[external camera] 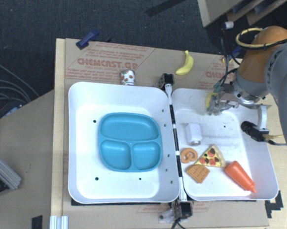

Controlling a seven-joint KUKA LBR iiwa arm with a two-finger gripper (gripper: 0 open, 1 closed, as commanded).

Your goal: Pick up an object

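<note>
My gripper [214, 107] hangs low over the far left part of the right bin [270, 168], above bare white floor. Nearer in that bin lie a small white block [193, 133], a pretzel [188, 154], a pizza slice [212, 157], a square cracker [197, 173] and an orange carrot [240, 175]. The white block is the closest to the gripper and lies apart from it, towards the front. Nothing shows in the gripper's hold.
The left bin [78, 131] holds a blue divided plate [129, 141]. On the cardboard behind the bins lie a yellow banana [185, 64], a small spotted toy [128, 77] and a blue piece [87, 39]. The grey arm [281, 63] reaches in over the right bin's far right corner.
</note>
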